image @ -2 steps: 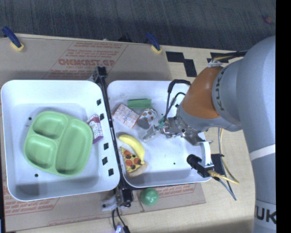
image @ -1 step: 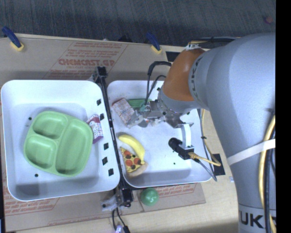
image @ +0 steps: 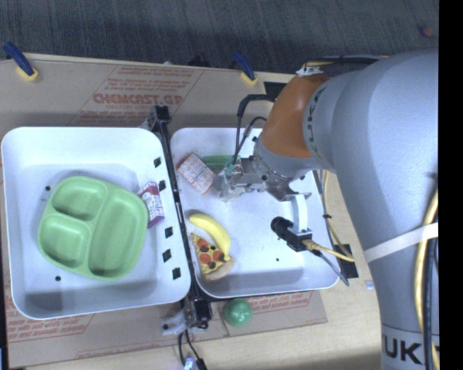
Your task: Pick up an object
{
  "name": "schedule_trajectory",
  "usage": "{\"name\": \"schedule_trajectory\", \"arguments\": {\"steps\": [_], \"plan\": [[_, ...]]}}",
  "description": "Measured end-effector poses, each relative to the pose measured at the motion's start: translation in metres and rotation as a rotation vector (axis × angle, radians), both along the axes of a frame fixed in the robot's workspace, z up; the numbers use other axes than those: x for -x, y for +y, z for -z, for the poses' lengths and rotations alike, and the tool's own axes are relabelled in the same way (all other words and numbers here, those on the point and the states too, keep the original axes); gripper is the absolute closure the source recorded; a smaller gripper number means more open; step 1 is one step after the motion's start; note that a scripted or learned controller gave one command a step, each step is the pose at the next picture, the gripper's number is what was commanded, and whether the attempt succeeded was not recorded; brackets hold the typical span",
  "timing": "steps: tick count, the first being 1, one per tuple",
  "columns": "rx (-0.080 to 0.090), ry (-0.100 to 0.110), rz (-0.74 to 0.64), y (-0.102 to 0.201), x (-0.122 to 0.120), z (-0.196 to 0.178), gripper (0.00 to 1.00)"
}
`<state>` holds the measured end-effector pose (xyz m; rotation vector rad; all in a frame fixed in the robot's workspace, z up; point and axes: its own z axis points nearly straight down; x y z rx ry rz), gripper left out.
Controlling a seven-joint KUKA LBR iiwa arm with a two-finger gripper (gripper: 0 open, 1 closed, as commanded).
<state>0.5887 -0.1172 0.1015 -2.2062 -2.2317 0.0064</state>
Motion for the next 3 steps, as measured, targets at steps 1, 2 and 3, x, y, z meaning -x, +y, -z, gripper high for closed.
{"name": "schedule_trajectory", "arguments": {"steps": [1, 2, 3], "plan": [[0.001, -0.008, 0.007, -0.008, 0.024, -0.127, 1.0], [0.0, -0.003, 0.005, -0.004, 0.059, -0.115, 1.0], [0.0, -0.002, 0.004, -0.002, 0.113, -0.086, 1.0]]}}
